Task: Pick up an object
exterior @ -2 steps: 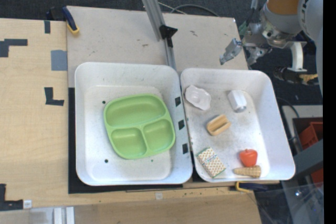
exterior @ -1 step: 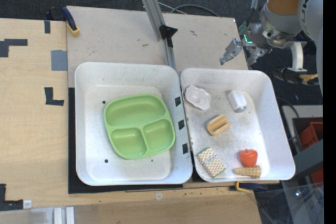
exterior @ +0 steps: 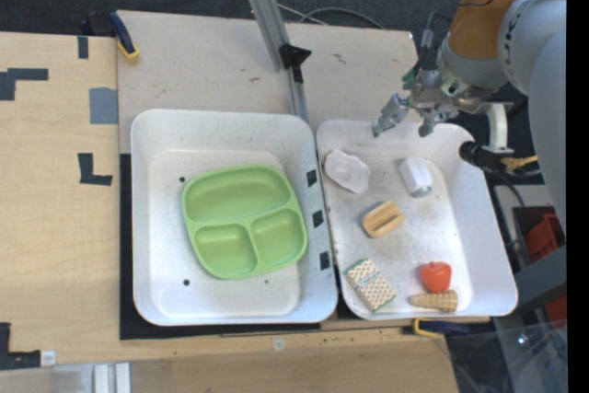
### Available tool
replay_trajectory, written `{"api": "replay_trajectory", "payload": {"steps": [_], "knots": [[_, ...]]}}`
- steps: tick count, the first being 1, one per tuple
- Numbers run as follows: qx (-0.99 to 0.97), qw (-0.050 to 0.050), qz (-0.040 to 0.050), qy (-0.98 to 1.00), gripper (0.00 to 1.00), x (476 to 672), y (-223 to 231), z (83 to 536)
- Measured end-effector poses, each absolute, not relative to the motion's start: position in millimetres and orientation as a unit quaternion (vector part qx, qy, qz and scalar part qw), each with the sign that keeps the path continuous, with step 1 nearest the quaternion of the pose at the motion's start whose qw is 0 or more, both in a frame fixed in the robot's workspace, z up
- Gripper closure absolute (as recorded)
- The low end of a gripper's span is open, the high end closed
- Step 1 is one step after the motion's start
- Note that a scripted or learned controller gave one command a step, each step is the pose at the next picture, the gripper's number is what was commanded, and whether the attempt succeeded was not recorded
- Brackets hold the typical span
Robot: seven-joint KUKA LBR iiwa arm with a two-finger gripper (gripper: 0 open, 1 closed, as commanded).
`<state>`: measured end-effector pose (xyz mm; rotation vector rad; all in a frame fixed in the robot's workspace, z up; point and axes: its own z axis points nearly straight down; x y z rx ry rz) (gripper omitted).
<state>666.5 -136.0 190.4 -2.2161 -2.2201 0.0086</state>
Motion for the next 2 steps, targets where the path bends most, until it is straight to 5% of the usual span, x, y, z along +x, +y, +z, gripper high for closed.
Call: {"api": "replay_trajectory", "payload": {"steps": [2], "knots": [[-0.706,-0.001,0.0004,-0.708,0.0,660.5,-143.5,88.1]]}}
